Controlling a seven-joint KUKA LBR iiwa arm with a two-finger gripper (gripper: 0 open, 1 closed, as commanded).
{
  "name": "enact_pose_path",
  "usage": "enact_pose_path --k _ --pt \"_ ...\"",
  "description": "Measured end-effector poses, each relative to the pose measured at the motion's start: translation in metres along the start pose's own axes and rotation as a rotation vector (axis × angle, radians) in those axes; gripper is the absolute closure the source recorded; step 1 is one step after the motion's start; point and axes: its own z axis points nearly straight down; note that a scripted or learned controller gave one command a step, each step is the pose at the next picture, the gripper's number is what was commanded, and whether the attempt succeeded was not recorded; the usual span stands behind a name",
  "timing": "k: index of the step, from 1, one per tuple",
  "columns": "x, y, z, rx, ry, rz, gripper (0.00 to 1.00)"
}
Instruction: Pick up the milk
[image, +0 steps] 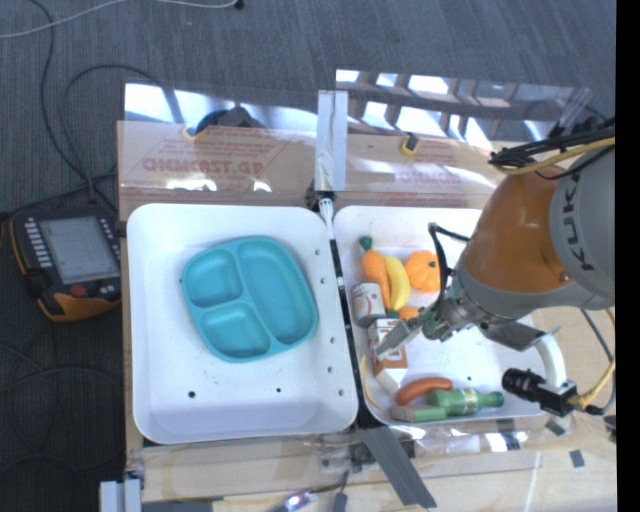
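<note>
Reaching in from the right, your gripper (400, 338) sat low in the right bin (455, 222), just below the banana (396, 281). Whether its fingers were parted or held anything, you could not tell. A small carton, apparently the milk (367, 302), lay left of the banana, beside the carrot (373, 270). Below lay a sausage (424, 388) and green bottle (462, 402).

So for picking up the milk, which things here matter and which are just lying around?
For the job:
milk carton, lying in the right bin
gripper, right over the carton

Just lying about:
carrot
banana
orange
can
sausage
green bottle
blue divided plate, in the left bin
</note>
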Motion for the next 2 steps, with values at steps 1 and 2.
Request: enact_pose_path --k 1,2 --pt "-0.039 -0.0082 0.082 -0.018 -0.005 -0.044 0.0" --pt "-0.0356 -0.0075 0.0733 -0.015 0.005 -0.046 1.0"
